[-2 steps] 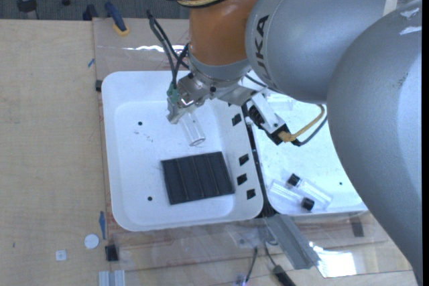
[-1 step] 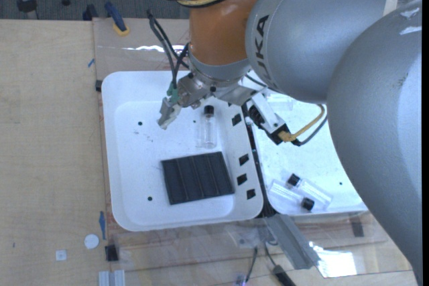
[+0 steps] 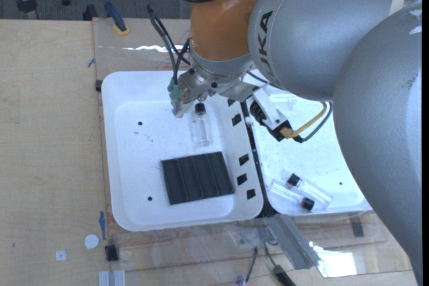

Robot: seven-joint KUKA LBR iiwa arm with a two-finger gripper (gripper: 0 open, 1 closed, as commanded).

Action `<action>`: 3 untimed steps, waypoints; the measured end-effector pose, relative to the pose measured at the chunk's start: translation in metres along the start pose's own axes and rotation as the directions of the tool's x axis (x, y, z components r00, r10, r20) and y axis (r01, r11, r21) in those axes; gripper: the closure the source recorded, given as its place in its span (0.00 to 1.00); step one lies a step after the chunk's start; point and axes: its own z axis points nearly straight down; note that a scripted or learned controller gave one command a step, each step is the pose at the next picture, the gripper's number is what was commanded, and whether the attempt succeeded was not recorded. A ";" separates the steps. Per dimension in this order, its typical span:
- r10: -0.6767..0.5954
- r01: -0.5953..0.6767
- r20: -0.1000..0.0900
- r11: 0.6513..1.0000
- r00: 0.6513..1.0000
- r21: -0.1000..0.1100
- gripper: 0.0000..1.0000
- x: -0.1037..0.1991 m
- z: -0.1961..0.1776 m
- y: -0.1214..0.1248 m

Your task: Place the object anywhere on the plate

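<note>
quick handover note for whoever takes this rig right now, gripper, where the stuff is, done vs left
Gripper: over the left bin, beside the cap end of a clear vial; finger state unclear.
Clear vial: lying on the left bin floor, above the dark plate, not on it.
Right bin: holds two more vials.
Done: nothing is on the plate yet.
Left: pick up the vial and set it on the plate.

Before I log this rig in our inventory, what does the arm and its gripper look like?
The arm is bulky, rounded and grey, with black KUKA lettering and a glossy orange band above the wrist. Black and yellow cables loop over that band and along the wrist. The gripper is small, metallic grey, with a green part on its side.
</note>
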 end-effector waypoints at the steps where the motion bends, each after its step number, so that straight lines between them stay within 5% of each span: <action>1: -0.215 0.215 0.003 0.977 0.977 -0.004 1.00 0.015 -0.035 0.003; 2: -0.270 0.270 0.003 0.963 0.963 -0.002 1.00 0.006 -0.002 0.037; 3: -0.779 0.779 0.000 0.627 0.627 0.000 1.00 -0.018 0.068 0.036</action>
